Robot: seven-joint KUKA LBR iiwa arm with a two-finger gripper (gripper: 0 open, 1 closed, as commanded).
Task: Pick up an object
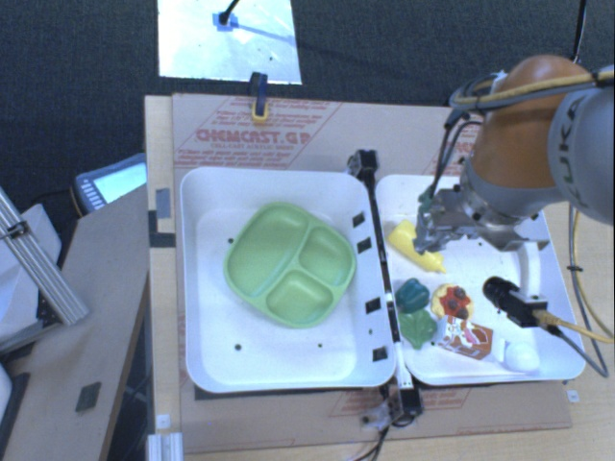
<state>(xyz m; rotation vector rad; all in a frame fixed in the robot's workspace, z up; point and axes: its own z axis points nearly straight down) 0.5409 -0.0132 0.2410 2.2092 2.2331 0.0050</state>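
**Gripper low over yellow toy, no grasp confirmed**

The gripper (434,232) is down in the right bin (485,265), at the top-left part of it, right over the yellow toy (407,241). It looks to be touching or just above the toy's right end. You can't tell from this angle whether the gripper is wide or narrow, because the wrist blocks it. The yellow toy lies flat on the bin floor and isn't lifted.

Progress: the approach looks done. As I judge it, the grasp and the lift are both left to do. Nothing counts as picked yet.

Around it in the same bin:
- A teal toy (412,294) sits just below the yellow one.
- A green toy (419,327) touches the teal one from below.
- An orange toy (452,302) is beside them.
- A packet (469,339) lies under the orange toy's lower edge.
- A white lump (522,356) sits near the bottom-right corner.

The teal toy is close, but the gripper has room on the yellow toy's upper side. The bin wall to the left is near the toy's far end, so watch for the toy sliding into it.

The left bin (207,339) holds a green plate (288,262), well apart and not in the way.
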